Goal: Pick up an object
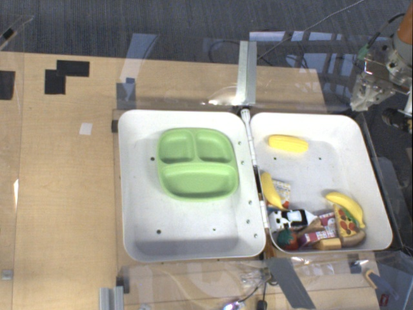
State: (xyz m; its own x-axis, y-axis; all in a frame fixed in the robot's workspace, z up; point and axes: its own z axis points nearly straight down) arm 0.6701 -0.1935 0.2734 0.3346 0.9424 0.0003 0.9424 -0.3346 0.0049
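Toys are lying in the right shallow white bin (361,147), one of two sitting side by side on the pale wooden tabletop (58,173). Resting by itself in the upper part of that bin is a smooth yellow oval plastic piece (288,144). Against the divider a small yellow banana (270,190) is lying, and a second, larger yellow banana (347,206) is curving along the lower right side. Just below it a slice of toy pizza with red spots (349,226) is touching a brown block (324,238). A black-and-white toy figure (288,219) is crowding the lower left corner beside a small red and green piece (290,239); their exact shapes are too small to tell.

The left shallow white bin (139,237) is holding a green plastic plate with three compartments (197,163), sitting flat near its middle.

The arm's claw (368,94) is hanging at the upper right, outside the right bin's far corner and well apart from every toy. It is gripping nothing, and whether it is spread or closed I cannot tell.
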